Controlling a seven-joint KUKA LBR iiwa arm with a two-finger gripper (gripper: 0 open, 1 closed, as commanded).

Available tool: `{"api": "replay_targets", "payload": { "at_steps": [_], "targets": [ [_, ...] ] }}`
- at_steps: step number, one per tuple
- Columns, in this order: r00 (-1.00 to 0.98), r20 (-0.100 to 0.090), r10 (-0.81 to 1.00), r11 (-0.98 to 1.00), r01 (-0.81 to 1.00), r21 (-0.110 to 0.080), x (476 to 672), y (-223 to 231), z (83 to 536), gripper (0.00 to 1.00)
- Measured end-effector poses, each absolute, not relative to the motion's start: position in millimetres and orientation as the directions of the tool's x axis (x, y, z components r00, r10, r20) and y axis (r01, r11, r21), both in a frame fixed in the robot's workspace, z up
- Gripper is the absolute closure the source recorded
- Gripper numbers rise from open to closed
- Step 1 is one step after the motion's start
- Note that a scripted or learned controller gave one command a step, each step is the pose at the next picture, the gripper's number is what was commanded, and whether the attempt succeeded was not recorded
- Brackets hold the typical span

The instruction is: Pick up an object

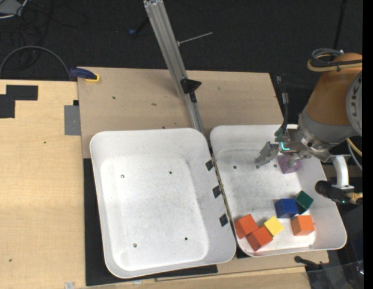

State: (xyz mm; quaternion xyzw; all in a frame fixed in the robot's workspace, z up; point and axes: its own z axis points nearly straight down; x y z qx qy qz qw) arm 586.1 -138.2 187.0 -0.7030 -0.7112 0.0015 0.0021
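My gripper [278,159] hangs low over the back part of the right bin [246,138], its fingers spread open. A small purple block [289,164] lies on the bin floor just under the right finger, and I cannot tell whether it touches it. Along the bin's front sit a blue block [286,207], a dark green block [304,200], an orange block [302,224], a yellow block [274,226] and two red-orange blocks [246,224] [259,238]. Nothing is held between the fingers.
The left bin [114,149] lies beside the right one, with black clips [216,191] along their shared rim. A slanted aluminium bar [171,53] rises behind the bins. The arm's orange band [334,95] stands over the right bin's far corner.
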Motion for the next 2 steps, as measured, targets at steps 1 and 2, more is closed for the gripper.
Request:
{"api": "replay_targets", "payload": {
  "at_steps": [1, 2],
  "targets": [
    [-0.012, 0.001, 1.0, 0.012, 1.0, -0.005, 586.1, -138.3, 186.9, 0.0],
    [-0.019, 0.001, 1.0, 0.019, 1.0, -0.007, 586.1, -138.2, 196.6, 1.0]
  ]
}}
